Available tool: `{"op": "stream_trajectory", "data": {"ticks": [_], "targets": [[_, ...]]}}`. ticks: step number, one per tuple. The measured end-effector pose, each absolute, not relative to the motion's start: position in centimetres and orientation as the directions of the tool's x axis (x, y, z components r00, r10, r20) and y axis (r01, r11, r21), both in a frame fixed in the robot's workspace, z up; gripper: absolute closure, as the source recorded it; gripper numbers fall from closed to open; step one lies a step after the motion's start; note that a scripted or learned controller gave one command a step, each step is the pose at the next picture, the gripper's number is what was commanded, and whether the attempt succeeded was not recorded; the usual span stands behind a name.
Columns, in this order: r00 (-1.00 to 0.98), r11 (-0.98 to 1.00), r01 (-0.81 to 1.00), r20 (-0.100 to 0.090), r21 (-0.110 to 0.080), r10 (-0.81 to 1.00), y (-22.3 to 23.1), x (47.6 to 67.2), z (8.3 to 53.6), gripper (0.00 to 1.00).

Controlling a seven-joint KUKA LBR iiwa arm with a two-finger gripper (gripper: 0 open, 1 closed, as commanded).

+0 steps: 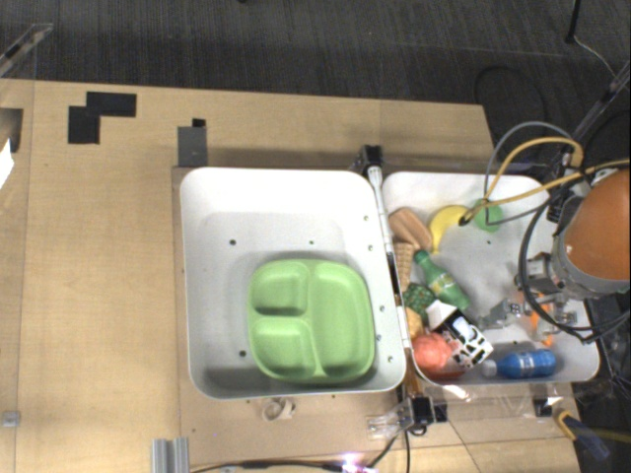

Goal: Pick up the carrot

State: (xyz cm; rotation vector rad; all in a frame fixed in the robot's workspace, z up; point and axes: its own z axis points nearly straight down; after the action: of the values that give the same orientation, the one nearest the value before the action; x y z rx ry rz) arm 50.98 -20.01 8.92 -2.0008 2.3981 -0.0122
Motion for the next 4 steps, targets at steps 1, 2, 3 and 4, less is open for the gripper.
{"op": "stream_trajectory", "data": {"ticks": [1,2,3,4], "targets": [[-0.182,0.182,-0.983,-0.009,-0.029,-0.983,-20.0,51.4,10.3,1.0],[-0.182,0.182,-0.983,-0.009,-0.028,-0.983,-20.0,51.4,10.2,0.0],[-0.281,0.281,-0.96,-0.01,-0.006,-0.96,-20.0,53.8,8.8,0.0],[-0.282,0.282,-0.959,-0.011,-0.022,-0.959,-20.0,54.3,10.3,1.0]]}}
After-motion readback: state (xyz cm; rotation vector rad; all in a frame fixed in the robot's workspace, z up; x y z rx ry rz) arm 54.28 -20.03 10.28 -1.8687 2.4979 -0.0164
